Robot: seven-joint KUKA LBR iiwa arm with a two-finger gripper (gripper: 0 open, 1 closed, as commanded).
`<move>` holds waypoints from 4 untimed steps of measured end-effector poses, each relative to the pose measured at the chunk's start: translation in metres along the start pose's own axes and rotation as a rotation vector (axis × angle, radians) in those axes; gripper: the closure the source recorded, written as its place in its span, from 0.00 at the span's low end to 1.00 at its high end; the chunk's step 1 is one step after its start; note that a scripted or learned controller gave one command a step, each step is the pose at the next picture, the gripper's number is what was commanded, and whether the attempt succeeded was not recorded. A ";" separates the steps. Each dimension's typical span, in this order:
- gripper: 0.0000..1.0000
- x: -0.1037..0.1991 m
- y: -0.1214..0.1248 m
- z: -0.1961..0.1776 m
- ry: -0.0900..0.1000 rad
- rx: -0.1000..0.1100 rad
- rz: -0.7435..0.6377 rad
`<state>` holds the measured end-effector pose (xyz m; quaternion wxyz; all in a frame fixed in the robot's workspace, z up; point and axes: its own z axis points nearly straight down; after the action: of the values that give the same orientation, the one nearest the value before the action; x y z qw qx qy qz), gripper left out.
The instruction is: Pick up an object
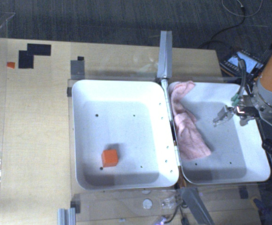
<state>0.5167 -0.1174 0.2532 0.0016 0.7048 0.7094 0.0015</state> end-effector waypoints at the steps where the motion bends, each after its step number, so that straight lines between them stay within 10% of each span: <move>1: 0.00 0.026 0.020 0.132 0.000 0.002 0.132; 2: 0.00 -0.014 -0.015 0.162 -0.002 -0.014 0.021; 3: 0.00 0.030 -0.001 0.162 -0.002 -0.016 -0.043; 4: 0.00 0.010 0.071 0.163 -0.002 -0.012 0.007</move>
<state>0.5880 -0.1074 0.0904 0.0065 0.7073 0.7068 0.0050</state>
